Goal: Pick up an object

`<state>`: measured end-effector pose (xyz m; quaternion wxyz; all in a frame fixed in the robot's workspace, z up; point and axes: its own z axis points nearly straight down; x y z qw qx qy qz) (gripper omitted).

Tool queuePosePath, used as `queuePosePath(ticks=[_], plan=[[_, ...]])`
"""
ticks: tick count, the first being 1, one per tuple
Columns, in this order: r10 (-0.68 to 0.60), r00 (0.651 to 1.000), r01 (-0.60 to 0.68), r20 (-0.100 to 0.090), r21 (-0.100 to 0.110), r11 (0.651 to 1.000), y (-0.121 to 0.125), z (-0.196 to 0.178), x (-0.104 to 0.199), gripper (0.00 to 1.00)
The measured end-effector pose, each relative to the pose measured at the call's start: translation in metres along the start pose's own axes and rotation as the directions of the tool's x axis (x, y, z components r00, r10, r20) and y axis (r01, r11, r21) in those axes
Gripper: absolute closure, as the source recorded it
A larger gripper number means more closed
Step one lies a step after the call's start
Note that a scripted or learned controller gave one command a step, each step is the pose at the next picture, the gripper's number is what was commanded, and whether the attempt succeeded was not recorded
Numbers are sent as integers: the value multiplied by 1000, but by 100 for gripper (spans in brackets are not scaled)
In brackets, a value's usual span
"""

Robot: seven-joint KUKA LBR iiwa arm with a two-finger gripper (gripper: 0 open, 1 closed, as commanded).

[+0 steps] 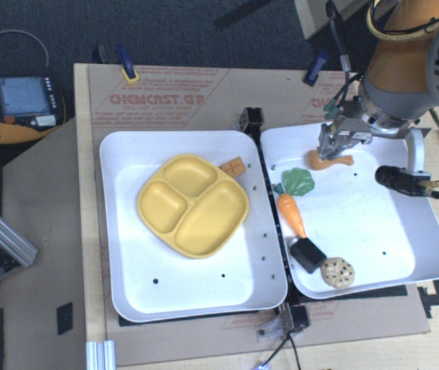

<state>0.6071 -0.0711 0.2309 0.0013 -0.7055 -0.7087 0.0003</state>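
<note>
My gripper [332, 149] hangs low over the back of the right bin [393, 245], its tips right above a small orange-tan object [328, 160] lying on the bin floor. Whether the tips touch that object is unclear. Along the right bin's left side lie a green leafy toy [297, 181], an orange carrot [291, 214], a black block [306, 254] and a speckled cookie [337, 272]. The left bin [126, 230] holds a yellow divided plate [194, 204] with a small brown block [233, 166] at its back right corner.
A black fitting [403, 179] on the arm sits over the right bin's right side. The arm's grey and orange body [412, 45] fills the upper right. A black clamp [251, 119] stands between the bins at the back. A teach pendant [20, 102] lies off the bench at left.
</note>
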Motion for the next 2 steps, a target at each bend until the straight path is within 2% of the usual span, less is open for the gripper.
queuePosePath(ticks=[2], plan=[[-2,1000,2,-1,2,1000,-8,20,106,100]])
